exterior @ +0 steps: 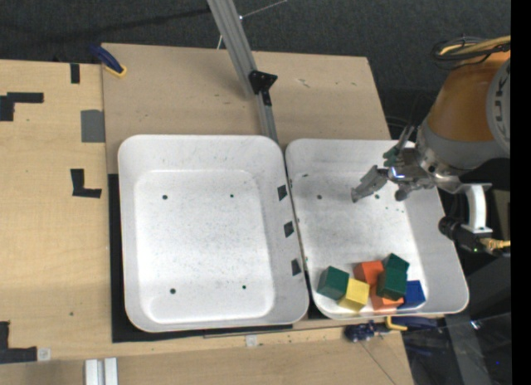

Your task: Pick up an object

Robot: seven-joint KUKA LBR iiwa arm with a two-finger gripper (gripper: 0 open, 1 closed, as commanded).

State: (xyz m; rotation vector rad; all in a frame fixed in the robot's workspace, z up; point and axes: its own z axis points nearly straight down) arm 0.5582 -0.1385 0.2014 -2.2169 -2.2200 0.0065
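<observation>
Several small blocks lie huddled in the near corner of the right bin [332, 168]: a green block [333, 282], a yellow one [357, 293], an orange one [370, 272], a dark green one [396, 274] and a blue one [413, 293]. My gripper [382, 189] hangs over the far right part of that bin, well behind the blocks. Its fingers stand open and spread, with nothing between them. One finger [365, 187] points left toward the bin's middle.
The left bin [199, 147] sits beside the right one, their rims touching. A slanted metal pole [236, 35] runs from the top down to the bins' shared far edge. The arm's orange band [465, 101] sits at the right.
</observation>
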